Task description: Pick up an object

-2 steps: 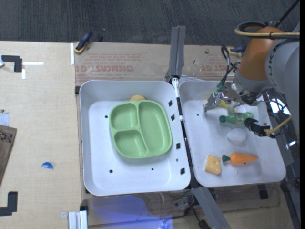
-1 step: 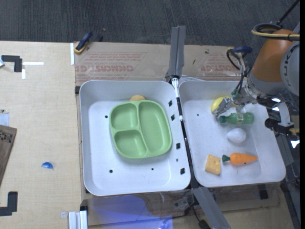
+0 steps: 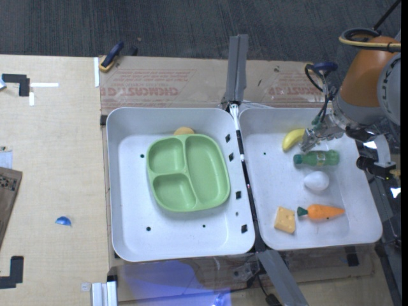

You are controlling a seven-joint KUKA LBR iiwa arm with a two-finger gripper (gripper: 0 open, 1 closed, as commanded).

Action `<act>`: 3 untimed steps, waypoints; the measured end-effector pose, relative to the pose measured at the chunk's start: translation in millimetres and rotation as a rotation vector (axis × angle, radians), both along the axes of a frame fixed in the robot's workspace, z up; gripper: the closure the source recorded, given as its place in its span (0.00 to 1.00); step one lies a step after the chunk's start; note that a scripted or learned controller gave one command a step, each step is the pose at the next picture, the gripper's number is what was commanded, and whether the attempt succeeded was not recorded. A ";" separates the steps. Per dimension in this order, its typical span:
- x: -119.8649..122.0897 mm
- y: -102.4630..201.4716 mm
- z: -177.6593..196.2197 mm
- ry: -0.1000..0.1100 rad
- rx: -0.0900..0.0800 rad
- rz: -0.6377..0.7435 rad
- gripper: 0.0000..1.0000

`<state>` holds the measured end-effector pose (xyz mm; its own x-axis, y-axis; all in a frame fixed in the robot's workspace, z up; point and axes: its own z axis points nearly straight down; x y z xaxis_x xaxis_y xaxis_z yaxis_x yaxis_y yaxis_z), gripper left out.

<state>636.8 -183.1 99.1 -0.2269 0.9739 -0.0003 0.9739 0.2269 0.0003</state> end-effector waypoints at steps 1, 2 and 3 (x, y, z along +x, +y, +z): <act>-0.3 0.2 -0.7 0.001 0.000 0.001 0.00; -0.1 -1.1 7.1 0.001 0.000 -0.004 1.00; -0.1 -1.0 7.1 0.002 0.000 -0.003 0.00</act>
